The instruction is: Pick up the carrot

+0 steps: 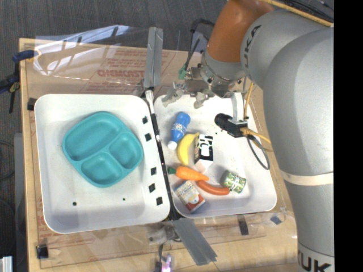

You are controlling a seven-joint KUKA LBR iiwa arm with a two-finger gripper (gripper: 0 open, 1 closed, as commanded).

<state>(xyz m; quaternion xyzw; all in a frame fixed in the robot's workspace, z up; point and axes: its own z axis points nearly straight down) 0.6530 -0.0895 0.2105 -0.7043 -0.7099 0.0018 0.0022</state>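
The carrot (191, 174) is orange with a small green tip and lies in the right bin (261, 194) near its left wall, pointing right. My gripper (184, 98) hangs over the far left corner of that bin, well above and behind the carrot. Its fingers (170, 97) stand apart with nothing between them. A blue bottle (180, 126) and a banana (187, 147) lie between the gripper and the carrot.
A red-orange sausage-like piece (214, 189) touches the carrot's right end. A small carton (189, 196), a green can (233, 181) and a black-and-white box (205, 147) crowd the same bin. The left bin (51, 208) holds a teal divided plate (102, 148).
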